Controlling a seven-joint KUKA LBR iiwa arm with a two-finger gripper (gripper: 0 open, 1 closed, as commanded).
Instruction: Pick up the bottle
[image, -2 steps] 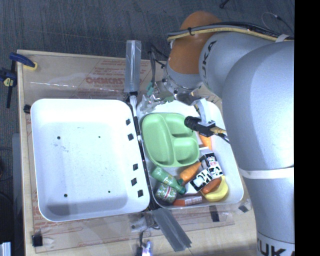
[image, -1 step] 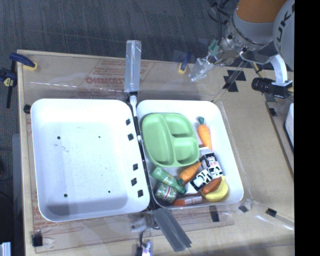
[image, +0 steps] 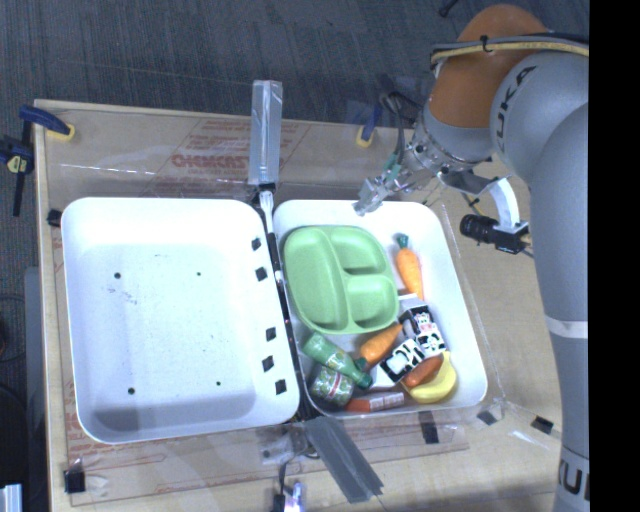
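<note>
Camera view: gripper (image: 368, 200), grip unreadable, hovers over right bin's (image: 455, 262) far rim; bottle (image: 334, 372) lies at its crowded near edge.

The grey arm (image: 560, 150) bears partly visible letters "UKA".

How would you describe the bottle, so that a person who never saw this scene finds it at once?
Look at the right bin, the one that holds the green tray. Go to its near left corner, just below the tray. The bottle lies there on its side: it is green and see-through with a patterned label, unlike the orange carrots and the yellow banana beside it.
</note>
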